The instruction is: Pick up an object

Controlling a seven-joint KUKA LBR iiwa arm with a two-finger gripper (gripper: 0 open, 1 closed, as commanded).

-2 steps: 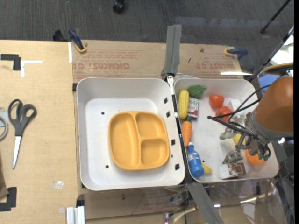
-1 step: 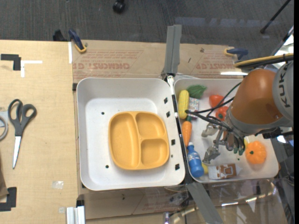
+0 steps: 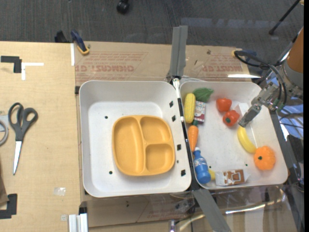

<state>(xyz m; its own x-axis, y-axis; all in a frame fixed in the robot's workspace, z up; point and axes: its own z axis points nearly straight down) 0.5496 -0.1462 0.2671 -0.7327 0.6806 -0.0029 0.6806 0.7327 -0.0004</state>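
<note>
**Desk:** What am I looking at?

**Operator:** My gripper (image 3: pixel 245 120) hangs over the right bin (image 3: pixel 275 178), near its far right corner, just above the near tomato (image 3: pixel 231 118) and the top of the banana (image 3: pixel 246 139). I cannot tell whether the claw is open or closed; it reads as one grey bar.

**Desk:** What could go wrong?

**Operator:** I judge the two tomatoes and the banana too crowded: a descent here may nudge one aside or pinch between them. The orange (image 3: pixel 264 158) by the right edge would roll.

**Desk:** Anything unclear?

**Operator:** The arm is cut off at the right. The corn (image 3: pixel 189 107) and carrot (image 3: pixel 192 137) hug the left wall. The left bin (image 3: pixel 91 144) carries a yellow tray (image 3: pixel 143 144).
</note>
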